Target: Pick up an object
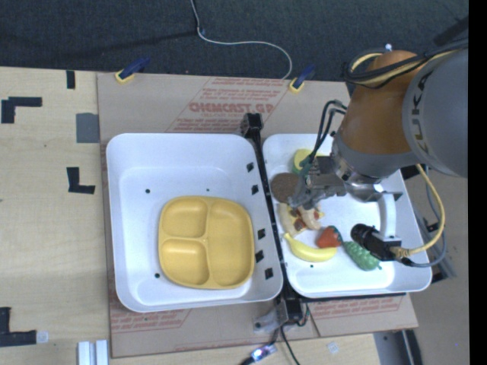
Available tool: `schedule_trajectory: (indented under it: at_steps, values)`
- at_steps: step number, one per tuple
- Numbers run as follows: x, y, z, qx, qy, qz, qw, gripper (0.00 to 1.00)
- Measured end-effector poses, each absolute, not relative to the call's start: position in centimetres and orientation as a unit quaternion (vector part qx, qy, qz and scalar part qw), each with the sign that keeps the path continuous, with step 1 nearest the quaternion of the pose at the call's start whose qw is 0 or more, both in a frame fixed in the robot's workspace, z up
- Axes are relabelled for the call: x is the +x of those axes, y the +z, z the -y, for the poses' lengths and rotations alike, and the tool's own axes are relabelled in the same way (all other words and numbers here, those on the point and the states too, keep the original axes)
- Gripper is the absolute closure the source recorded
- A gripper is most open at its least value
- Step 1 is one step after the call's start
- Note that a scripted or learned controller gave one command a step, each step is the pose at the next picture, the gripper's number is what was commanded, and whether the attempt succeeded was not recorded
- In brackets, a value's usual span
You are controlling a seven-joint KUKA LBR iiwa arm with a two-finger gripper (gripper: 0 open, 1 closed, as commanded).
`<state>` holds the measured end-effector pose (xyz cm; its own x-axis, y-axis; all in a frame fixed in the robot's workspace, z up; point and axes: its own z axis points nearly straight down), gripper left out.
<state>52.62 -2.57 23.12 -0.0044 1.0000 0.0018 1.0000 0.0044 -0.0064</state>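
Reaching: gripper (304,192) descending into right bin (403,280), over food toys.
Grip: cannot tell.
Next: closing on banana (310,251).

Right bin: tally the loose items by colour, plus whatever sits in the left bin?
Yellow: 2, the banana in the right bin and the divided tray in the left bin
Red: 1, the small red piece
Green: 1, the green vegetable
Yellow-green: 1, the item partly behind the arm
Tan: 1, the mottled piece
Total: 6 visible
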Motion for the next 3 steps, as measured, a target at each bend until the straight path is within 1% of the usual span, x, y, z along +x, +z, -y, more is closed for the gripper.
schedule_trajectory:
  at_steps: [1, 2, 3]
  values:
    - [49.6, 22.4, 1.2, -0.707, 0.0027, 0.708, 0.003, 1.0]
    - [50.2, 21.5, -0.2, -0.706, 0.0023, 0.708, 0.002, 1.0]
    - [50.8, 21.5, 0.1, -0.706, 0.0017, 0.708, 0.002, 1.0]
